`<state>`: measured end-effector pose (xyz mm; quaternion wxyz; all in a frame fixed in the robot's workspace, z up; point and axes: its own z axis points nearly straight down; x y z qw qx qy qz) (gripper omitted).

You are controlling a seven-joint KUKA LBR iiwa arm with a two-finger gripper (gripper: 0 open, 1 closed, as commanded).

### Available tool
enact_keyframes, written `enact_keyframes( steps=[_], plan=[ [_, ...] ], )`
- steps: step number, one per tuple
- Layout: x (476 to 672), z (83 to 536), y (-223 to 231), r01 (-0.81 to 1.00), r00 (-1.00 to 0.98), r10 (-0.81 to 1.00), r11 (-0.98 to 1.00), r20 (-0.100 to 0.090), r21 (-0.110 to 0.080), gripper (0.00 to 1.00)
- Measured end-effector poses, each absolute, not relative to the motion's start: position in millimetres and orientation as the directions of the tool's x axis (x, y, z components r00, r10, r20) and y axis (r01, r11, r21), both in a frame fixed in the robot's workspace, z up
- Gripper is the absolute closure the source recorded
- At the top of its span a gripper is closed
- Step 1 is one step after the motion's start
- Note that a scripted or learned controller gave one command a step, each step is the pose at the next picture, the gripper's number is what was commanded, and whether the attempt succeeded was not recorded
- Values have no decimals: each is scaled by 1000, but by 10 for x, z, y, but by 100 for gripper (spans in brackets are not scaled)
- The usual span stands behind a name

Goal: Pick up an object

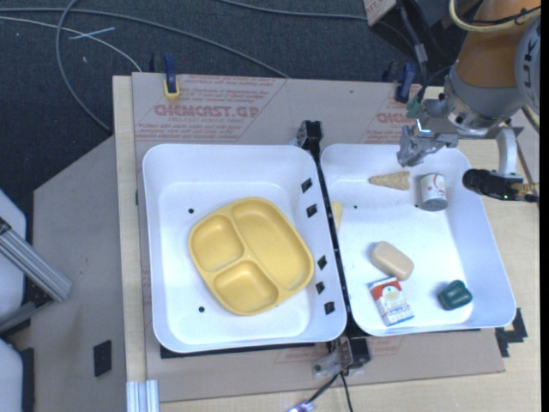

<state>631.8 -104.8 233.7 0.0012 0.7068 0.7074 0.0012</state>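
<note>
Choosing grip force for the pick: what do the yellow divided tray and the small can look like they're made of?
The yellow divided tray looks like moulded plastic: uniform colour, rounded compartment walls, soft matte sheen. The small can appears metal, with a greyish shiny body and a printed label, though it is too small to be sure.

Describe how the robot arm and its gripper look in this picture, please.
The arm is grey and rounded, with a wide orange band above the wrist. A pale cable loops over the orange part. At its end sits a small gripper of grey metal with a little teal mark near its base.
</note>
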Motion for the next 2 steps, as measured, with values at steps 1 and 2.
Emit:
enact_keyframes(
  steps=[1, 2],
  plan=[
    [5997, 2256, -544, 1000, -4, 1000, 4, 3, -5, 100],
    [5758, 2293, -169, 1000, -4, 1000, 4, 3, -4, 100]
  ],
)
